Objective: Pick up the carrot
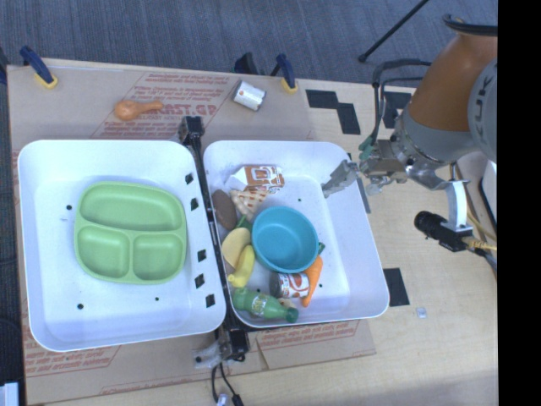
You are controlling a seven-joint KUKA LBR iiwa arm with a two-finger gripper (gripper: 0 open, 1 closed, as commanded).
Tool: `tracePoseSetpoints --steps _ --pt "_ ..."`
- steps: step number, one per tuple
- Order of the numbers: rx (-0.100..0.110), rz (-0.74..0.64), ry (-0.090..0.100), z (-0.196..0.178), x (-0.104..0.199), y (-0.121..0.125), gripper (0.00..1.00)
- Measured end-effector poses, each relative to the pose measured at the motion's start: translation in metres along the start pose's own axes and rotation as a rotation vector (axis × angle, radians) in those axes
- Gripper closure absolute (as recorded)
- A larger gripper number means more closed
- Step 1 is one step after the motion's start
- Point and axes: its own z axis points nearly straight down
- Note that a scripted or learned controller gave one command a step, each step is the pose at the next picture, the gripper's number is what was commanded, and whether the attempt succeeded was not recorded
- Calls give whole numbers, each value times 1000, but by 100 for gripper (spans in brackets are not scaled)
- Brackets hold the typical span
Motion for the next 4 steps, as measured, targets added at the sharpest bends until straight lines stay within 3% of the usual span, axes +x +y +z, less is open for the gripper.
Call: tracePoseSetpoints --steps 1,2,3,4 --pt "10 -189 7 146 -13 -69 0" --pt "-4 -204 -4 130 -14 -62 100" --pt "-48 -420 -30 157 -13 -65 100" --pt "-14 9 -8 80 83 -37 100"
